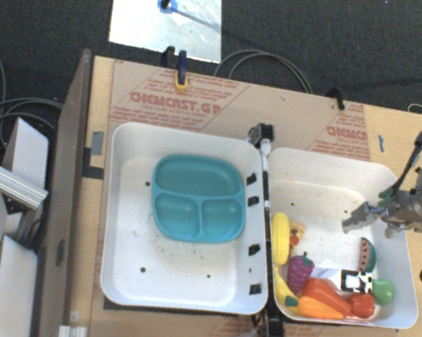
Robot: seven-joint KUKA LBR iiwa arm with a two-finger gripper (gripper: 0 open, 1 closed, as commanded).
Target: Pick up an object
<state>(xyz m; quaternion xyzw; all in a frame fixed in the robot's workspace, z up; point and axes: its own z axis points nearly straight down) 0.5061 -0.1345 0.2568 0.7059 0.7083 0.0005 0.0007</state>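
Observation:
The right bin (326, 180) holds a pile of toy food along its near side. In it are a yellow banana (279, 237), purple grapes (299, 271), an orange carrot (325, 300), a red tomato (362, 303), a green fruit (383, 290) and a watermelon slice (367, 254). A small black-and-white item (354, 281) lies among them. My gripper (363, 216) reaches in from the right and hangs over the right half of this bin, just behind the watermelon slice and apart from the pile.
A teal divided plate (197, 199) lies in the left bin (123, 214). Black clips (257, 201) line the divider between the bins. Both bins rest on cardboard (227, 108). Cables and a metal rail (3, 177) lie off the bench to the left.

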